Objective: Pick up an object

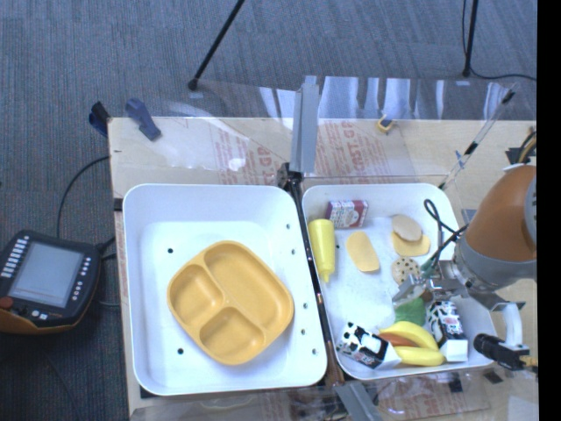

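Faintly, red mirrored lettering shows through the plastic sheet on the table (202, 152) at upper centre; no brand can be read. From the right edge, the grey and orange arm (504, 226) reaches down into the right bin (438, 191). Its gripper (419, 286) sits low beside a round cookie (405, 270) and above the bananas (412, 340); whether it grips anything is unclear. A yellow divided plate (230, 301) fills the left bin (149, 235).

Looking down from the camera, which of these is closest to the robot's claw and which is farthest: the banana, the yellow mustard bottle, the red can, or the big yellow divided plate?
Measured from the gripper in the camera view:
1. Banana, just below it in the right bin's near corner.
2. Mustard bottle, along the right bin's left wall.
3. Red can, at the right bin's far side; close to the bottle's distance, so these two are hard to rank.
4. Divided plate, in the left bin.
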Motion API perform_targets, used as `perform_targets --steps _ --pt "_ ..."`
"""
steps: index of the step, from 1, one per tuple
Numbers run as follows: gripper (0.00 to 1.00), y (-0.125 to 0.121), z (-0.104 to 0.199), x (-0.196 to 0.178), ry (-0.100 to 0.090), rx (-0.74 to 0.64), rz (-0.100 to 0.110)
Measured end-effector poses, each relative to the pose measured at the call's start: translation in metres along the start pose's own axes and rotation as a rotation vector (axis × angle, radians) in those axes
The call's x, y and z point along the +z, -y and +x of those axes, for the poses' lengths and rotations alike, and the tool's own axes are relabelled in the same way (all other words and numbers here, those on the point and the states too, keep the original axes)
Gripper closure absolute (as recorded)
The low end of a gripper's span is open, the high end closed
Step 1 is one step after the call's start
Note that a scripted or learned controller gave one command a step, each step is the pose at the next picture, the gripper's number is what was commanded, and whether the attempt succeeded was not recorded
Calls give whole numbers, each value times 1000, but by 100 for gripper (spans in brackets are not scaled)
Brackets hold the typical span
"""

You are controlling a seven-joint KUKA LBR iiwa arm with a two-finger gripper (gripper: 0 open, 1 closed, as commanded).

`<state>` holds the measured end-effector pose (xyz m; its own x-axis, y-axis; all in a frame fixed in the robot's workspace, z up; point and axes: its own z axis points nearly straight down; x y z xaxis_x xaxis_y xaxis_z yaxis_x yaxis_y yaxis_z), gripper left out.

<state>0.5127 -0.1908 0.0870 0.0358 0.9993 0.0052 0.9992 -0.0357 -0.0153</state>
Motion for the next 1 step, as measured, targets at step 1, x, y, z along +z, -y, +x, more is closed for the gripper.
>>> perform_targets --steps 1 --pt "0 -2 -1 -3 2 0 -8"
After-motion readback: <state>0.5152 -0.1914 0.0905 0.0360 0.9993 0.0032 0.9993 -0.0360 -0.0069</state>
